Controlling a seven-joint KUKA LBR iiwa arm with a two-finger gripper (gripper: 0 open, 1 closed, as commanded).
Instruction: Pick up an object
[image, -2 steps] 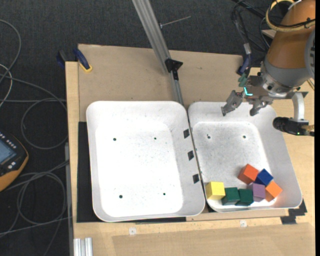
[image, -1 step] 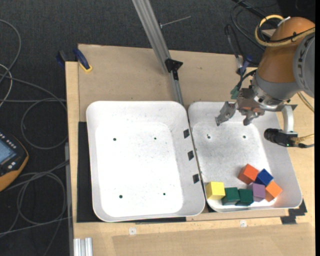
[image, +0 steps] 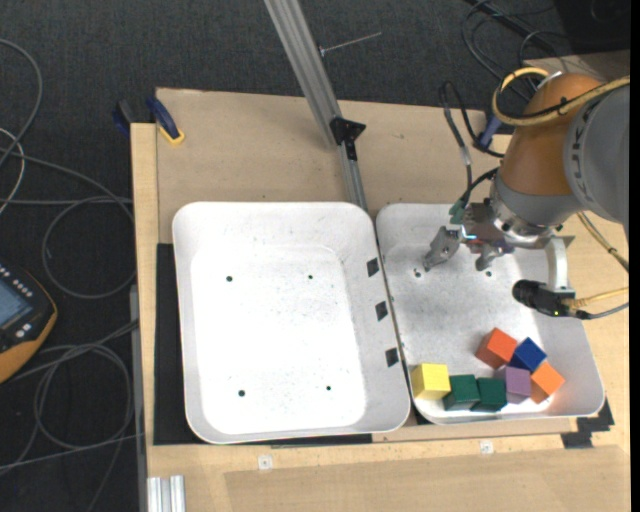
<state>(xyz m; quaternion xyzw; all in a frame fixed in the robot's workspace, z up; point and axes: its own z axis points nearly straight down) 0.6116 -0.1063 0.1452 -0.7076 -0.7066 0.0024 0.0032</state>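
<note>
Hovering with fingers (image: 461, 253) spread and gripping nothing, well apart from small coloured cubes (image: 495, 376) crowding right white bin's (image: 440, 310) near corner; risking jamming against tightly packed neighbours.

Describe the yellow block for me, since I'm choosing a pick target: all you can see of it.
The yellow block is a small, plain cube, possibly wood or plastic. It sits flat in the right bin, near its front left corner, leftmost in the cluster of blocks. A green block sits close on its right, perhaps touching. The gripper hangs well behind it, apart from it.
</note>
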